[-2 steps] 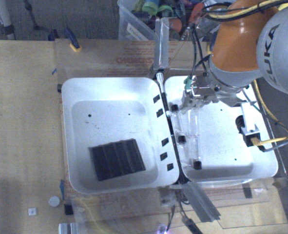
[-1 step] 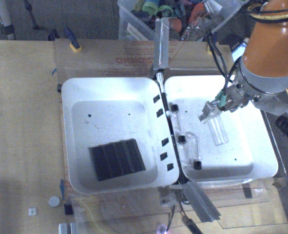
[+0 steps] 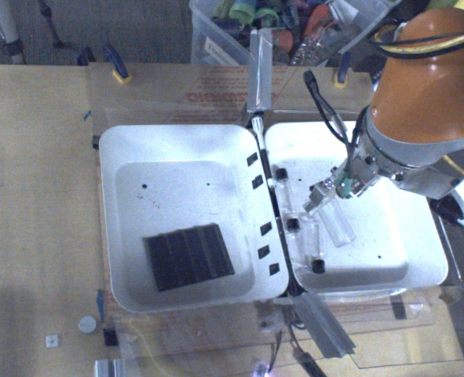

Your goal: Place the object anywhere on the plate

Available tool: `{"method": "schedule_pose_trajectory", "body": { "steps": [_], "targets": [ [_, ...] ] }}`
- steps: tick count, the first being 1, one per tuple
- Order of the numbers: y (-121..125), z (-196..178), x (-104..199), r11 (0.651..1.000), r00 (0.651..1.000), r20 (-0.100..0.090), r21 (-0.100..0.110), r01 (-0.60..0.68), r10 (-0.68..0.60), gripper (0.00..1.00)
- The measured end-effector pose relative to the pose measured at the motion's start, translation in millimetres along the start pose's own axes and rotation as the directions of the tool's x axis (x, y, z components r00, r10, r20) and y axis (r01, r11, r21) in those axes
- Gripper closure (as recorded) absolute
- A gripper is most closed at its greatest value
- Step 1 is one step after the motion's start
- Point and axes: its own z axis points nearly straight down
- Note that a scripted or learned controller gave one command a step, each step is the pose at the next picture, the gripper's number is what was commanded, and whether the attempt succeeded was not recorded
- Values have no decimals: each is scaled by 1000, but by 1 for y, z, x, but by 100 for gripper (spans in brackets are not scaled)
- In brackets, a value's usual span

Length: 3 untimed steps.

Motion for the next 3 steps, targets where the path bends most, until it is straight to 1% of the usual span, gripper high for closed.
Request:
{"method": "schedule_pose_trajectory", "body": {
  "steps": [1, 2, 3],
  "targets": [
    [15, -110, -3, 942, 942, 6, -4, 337, -337, 100],
    [117, -110, -88, 981, 981, 6, -6, 193, -193, 100],
    [116, -111, -136, 918, 918, 10, -5, 397, -397, 100]
  ]
}}
